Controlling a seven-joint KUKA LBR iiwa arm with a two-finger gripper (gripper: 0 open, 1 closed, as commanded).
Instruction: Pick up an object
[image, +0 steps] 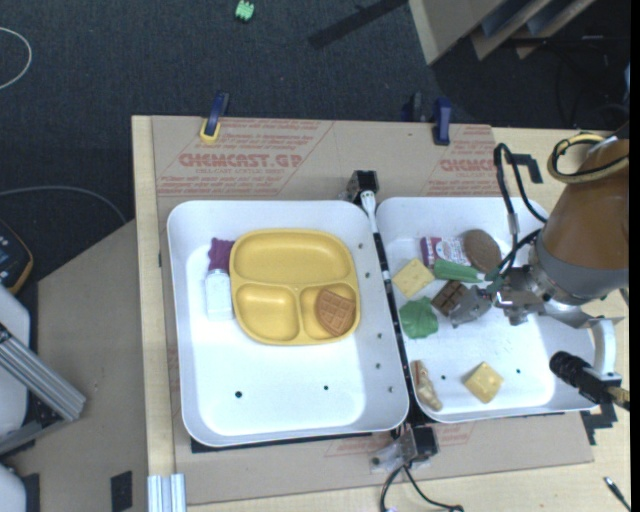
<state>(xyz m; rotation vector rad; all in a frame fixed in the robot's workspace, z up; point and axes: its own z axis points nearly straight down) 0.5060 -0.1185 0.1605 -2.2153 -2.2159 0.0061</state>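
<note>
Objects (450, 285) fill right bin (520, 390) on cardboard-covered bench (300, 150).

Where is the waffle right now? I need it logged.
The waffle lies in the lower right compartment of the yellow tray, in the left bin, close to the divider between the bins.

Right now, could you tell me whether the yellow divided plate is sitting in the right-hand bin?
No, the yellow divided plate lies in the left bin, while the right bin holds the small food items.
</note>
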